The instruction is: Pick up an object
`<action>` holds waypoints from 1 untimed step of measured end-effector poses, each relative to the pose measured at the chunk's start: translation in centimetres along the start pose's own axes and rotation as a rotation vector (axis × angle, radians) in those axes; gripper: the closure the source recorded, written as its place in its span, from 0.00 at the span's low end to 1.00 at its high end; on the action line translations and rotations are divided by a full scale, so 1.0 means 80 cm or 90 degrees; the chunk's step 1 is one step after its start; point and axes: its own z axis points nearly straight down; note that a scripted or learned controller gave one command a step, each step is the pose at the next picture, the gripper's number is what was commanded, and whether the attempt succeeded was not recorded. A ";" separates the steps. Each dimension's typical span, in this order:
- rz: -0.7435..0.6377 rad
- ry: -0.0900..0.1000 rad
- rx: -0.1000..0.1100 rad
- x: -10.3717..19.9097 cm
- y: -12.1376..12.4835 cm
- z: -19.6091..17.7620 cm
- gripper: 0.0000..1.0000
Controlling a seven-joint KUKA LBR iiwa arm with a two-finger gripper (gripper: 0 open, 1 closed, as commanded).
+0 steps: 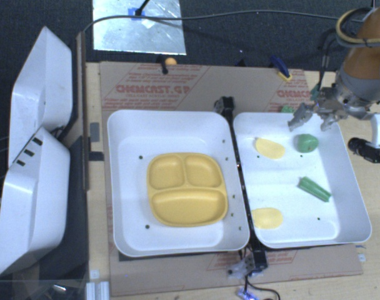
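Two shallow white bins sit side by side below you. The left bin point(124, 167) holds a yellow divided tray point(187, 188). The right bin point(346, 186) holds four loose things: a round green piece point(307, 143) near its far edge, a pale yellow oval point(269, 148) to its left, a long green piece point(314, 189) lying at a slant in the middle, and a second yellow oval point(266, 217) nearer you. The gripper point(314, 119) hovers above the far edge of the right bin, fingers spread apart and holding nothing, just above the round green piece. You appear to be in the approach step. The next move likely calls for lowering straight over that round piece, centring it between the fingers, then closing on it.
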 end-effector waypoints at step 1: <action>-0.001 -0.001 -0.004 0.000 0.002 -0.005 0.00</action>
